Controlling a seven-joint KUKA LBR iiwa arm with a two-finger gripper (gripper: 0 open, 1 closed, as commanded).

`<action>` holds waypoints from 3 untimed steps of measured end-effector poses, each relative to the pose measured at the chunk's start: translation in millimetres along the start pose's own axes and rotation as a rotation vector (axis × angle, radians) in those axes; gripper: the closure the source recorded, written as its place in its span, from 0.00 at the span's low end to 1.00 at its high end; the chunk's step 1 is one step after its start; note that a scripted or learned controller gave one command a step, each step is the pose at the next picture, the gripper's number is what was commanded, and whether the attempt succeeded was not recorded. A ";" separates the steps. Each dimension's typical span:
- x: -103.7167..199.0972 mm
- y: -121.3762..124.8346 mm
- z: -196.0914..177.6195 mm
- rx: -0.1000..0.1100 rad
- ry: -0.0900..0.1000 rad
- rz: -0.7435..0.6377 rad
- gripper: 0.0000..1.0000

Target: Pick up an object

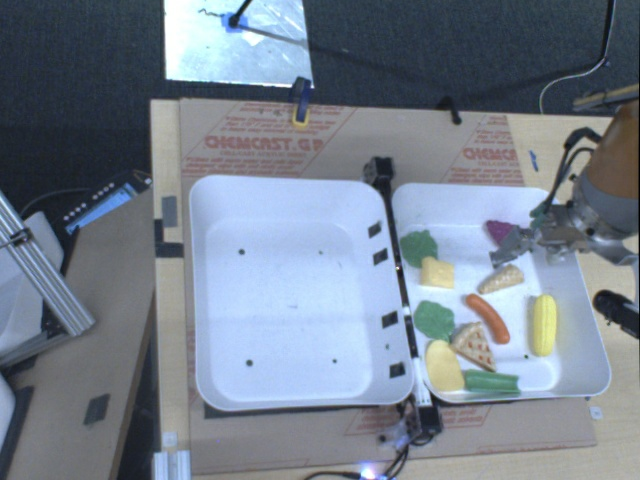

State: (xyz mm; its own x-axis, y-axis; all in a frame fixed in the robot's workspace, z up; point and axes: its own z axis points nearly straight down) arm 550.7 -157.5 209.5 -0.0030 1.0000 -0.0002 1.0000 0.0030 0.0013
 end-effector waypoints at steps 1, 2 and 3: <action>68.3 -18.0 110.2 -0.015 -0.001 -0.002 0.00; 67.6 -18.7 101.8 -0.013 -0.001 -0.001 1.00; 128.1 77.7 19.0 -0.015 0.001 -0.010 1.00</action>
State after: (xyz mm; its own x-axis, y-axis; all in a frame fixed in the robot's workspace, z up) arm 628.1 -29.1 190.6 -0.0131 0.9999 0.0003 0.9998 0.0131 0.0165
